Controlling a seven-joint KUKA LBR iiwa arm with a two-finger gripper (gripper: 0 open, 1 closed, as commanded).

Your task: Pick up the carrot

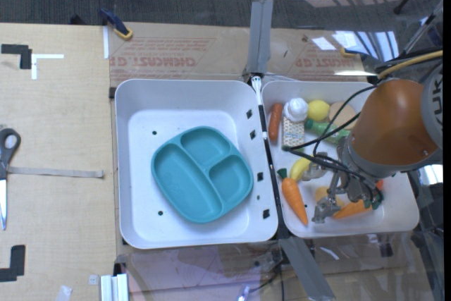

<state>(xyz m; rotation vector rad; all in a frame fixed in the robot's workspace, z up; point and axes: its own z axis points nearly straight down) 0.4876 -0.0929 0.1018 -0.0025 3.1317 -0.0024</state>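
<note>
Orange carrot (294, 201) just left of the jaws (325, 211), in the right bin (402, 222).
Lying near that bin's front-left corner, thick end toward the divider, tip pointing to the front wall; long axis slanting steeply front to back. Jaws hanging low beside it, spread impossible to tell, nothing seen between them. Second orange piece (351, 209) just right of the jaws. Probably needs a short shift left.

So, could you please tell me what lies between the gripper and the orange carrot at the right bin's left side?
In the camera view, bare white bin floor separates the gripper from the orange carrot; nothing lies in that short gap.
</note>
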